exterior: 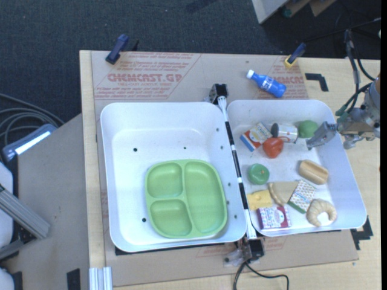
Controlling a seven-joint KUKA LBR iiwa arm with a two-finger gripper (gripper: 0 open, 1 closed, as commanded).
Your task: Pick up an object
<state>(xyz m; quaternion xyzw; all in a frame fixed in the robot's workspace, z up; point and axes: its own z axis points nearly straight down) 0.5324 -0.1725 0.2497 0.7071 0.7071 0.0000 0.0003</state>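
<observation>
The right white bin [344, 162] holds several toy foods. Among them are a red tomato [273, 147], a green apple [259, 173], a lime-green ball [307, 127], a bread roll [313, 171], a croissant [321, 211], a yellow cheese wedge [260, 198] and a pink box [274, 217]. My gripper [323, 135] hangs over the bin's right rim, just right of the lime-green ball and above the bread roll. Nothing shows in its grasp.
The left bin [121, 132] carries a green divided plate [184, 197]. A blue bottle [266, 83] lies on the bench behind the right bin. Clamps [116, 48] stand at the bench's back edge. Cables [357, 65] run down at the far right.
</observation>
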